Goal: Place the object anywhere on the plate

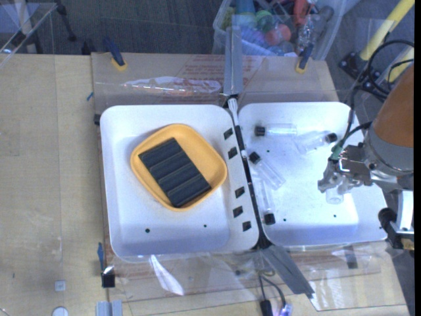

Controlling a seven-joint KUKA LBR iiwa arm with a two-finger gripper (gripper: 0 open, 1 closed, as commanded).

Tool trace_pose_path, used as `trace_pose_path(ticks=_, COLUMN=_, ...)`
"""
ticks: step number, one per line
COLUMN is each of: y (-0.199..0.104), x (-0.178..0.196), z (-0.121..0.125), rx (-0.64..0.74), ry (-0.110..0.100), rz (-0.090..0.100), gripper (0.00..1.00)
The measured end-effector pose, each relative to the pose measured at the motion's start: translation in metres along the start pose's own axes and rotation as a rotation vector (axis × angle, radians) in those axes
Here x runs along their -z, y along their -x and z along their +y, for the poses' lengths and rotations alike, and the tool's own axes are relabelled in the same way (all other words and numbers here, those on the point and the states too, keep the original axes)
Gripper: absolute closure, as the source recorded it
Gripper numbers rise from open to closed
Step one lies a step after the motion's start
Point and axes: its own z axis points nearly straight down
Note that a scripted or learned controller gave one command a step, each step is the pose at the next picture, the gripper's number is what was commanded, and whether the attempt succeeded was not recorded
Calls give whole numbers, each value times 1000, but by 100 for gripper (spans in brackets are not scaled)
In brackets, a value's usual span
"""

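Gripper (pixel 337 184) hovering right of yellow plate (pixel 212 161), over clear vials; finger state unreadable. You're needing centred, level descent on one vial (pixel 279 130).

The arm (pixel 395 120) is seen entering from the right edge, its orange band uppermost and grey wrist below it. The gripper (pixel 337 184) is extended leftward and held low. Black cables are looped above the wrist. Finger detail is blurred.
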Motion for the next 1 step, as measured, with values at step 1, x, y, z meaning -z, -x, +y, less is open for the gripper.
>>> trace_pose_path(ticks=1, y=0, x=0, z=0, rx=0, ry=0, rz=0, gripper=0)
